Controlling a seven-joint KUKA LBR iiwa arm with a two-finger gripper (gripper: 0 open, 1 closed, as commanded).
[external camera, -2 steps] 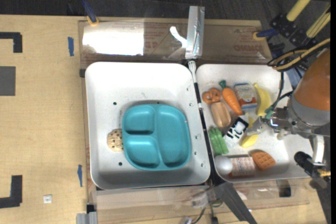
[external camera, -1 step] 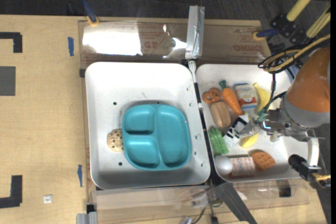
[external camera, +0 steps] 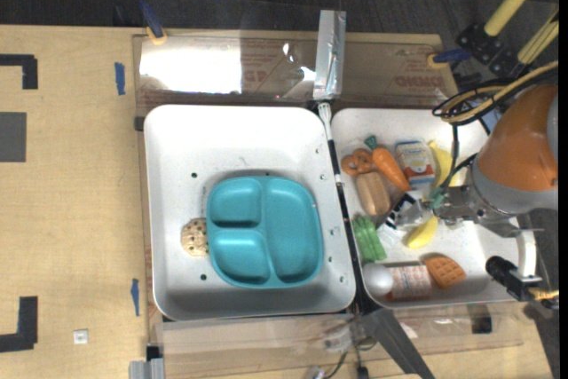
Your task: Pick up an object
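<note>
Down low over the right bin point(external camera: 461, 124), near its middle: the claw point(external camera: 410, 210), on a grey arm point(external camera: 524, 157) with a fat orange band, reaching in from 3 o'clock. Cannot tell if spread or pressed together, too dark and small to see. Nothing seen pinched in it.

Just beside the claw, at its 5 o'clock: a yellow toy point(external camera: 422, 232), smooth, short and curved like a little banana. Lying flat on the white bin floor, maybe touching the claw, hard to tell.

At the claw's 9 o'clock: a tan block point(external camera: 373, 193), like a bit of bread. At 11 o'clock: an orange carrot point(external camera: 388, 166), long and pointy, with a green top. At 7 o'clock: a green stick point(external camera: 366, 237), ridged. At 6 o'clock, by the bin's near wall: a shiny bottle point(external camera: 399, 280) on its side, next to a round orange waffle point(external camera: 444, 269) with a bumpy grid.

Well apart, in the left bin point(external camera: 177, 146): a blue-green plate point(external camera: 264, 229) with three parts, smooth plastic, and a speckled cookie point(external camera: 194, 235) touching its 9 o'clock edge
</note>
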